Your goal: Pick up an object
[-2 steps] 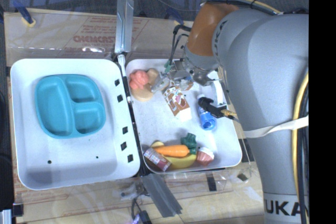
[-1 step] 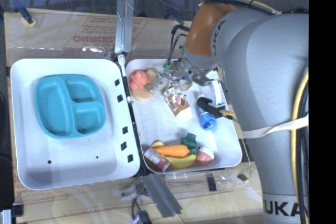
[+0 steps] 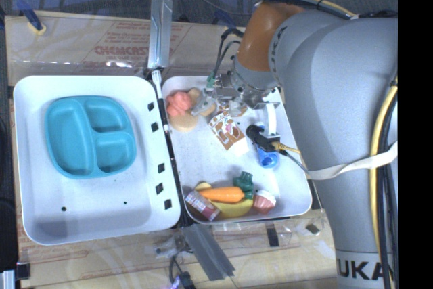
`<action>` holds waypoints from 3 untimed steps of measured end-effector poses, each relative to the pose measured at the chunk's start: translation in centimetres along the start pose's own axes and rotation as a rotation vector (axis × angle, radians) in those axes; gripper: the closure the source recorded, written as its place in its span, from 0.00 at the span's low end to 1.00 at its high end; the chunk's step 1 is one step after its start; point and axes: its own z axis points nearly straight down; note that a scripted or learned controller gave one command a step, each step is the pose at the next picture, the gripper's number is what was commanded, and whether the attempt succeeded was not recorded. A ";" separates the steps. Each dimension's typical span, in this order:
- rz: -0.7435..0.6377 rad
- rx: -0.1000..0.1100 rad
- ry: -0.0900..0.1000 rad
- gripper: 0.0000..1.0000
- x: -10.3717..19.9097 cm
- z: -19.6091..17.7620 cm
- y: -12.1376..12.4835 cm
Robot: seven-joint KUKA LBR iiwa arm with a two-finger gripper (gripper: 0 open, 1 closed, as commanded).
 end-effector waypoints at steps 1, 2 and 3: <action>0.151 -0.005 0.008 0.00 0.3 0.0 0.2; 0.117 -0.003 0.013 0.00 -0.1 0.1 0.3; 0.070 0.000 0.011 0.00 -0.3 0.1 0.2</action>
